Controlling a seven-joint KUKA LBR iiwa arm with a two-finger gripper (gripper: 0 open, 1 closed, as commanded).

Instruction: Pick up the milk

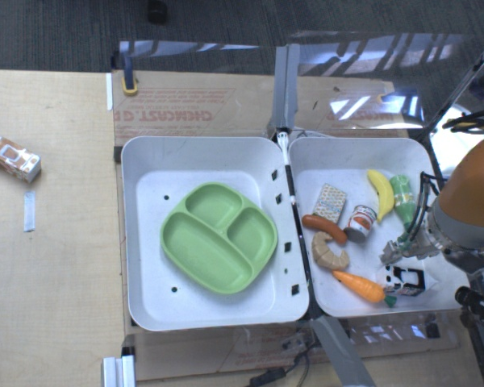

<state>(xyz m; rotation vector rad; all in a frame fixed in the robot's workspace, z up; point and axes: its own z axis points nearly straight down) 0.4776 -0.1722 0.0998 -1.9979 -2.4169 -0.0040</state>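
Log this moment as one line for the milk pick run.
task: pick milk | gripper: low in right bin, over black-and-white milk carton | grasp: unconfirmed | left bin: green plate

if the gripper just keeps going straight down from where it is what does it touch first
Probably the black-and-white milk carton lying just below the gripper in the right bin, though depth is hard to judge from this slanted view.

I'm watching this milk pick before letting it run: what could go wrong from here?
1. The gripper is low at the right bin's front right corner, just above the black-and-white milk carton; the carton lies near the bin wall, so a grasp may slip or jam.
2. The carrot lies close beside the carton and could be nudged or caught.
3. The arm partly hides the carton, so alignment is hard to judge.
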